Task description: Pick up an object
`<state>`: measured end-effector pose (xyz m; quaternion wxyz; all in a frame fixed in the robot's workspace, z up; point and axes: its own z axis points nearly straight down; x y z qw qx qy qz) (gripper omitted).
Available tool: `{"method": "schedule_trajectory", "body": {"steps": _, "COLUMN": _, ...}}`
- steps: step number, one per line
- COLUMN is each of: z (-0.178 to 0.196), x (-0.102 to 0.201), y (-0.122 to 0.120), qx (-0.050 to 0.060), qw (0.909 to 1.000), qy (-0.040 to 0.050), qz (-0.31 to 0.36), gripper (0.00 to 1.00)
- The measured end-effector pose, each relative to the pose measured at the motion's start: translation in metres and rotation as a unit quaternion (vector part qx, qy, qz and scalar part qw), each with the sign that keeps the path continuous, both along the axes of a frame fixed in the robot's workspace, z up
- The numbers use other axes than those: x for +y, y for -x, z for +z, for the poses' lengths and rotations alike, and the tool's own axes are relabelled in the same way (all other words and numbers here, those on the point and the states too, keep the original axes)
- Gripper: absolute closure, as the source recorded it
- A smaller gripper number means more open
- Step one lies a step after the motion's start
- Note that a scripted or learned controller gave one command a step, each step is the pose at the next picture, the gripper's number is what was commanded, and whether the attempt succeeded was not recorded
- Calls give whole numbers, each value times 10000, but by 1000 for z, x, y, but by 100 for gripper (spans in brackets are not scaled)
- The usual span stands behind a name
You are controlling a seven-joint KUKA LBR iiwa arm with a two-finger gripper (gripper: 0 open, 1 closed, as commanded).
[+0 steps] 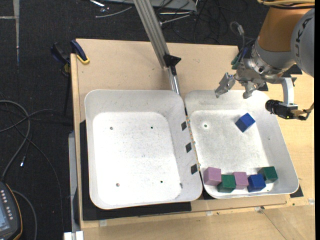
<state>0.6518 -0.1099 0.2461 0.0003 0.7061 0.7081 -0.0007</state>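
Note:
A blue cube point(245, 122) lies alone in the upper part of the right bin point(220, 139). Along that bin's front edge sit a purple block point(213, 175), a green block point(227, 182), a pink block point(241, 180), another blue block point(256, 182) and a dark green block point(269, 173). My gripper point(236, 87) hangs above the bin's far rim, up and slightly left of the lone blue cube. Its two fingers are spread apart with nothing between them.
The left bin point(100, 134) adjoins the right one, with black clips on the shared rim. A slanted metal pole point(152, 26) crosses the back of the bench. A blue and yellow clamp point(77, 51) sits at the bench's far left corner.

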Motion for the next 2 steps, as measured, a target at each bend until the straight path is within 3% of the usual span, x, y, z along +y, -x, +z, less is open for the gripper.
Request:
{"method": "schedule_trajectory", "body": {"steps": 1, "z": -33, "x": -91, "y": 48, "qx": 21, "qw": 10000, "qy": 11, "qz": -58, "gripper": 0}}
{"method": "schedule_trajectory", "body": {"steps": 2, "z": -148, "x": -95, "y": 39, "qx": 32, "qw": 10000, "qy": -12, "qz": -19, "gripper": 0}}
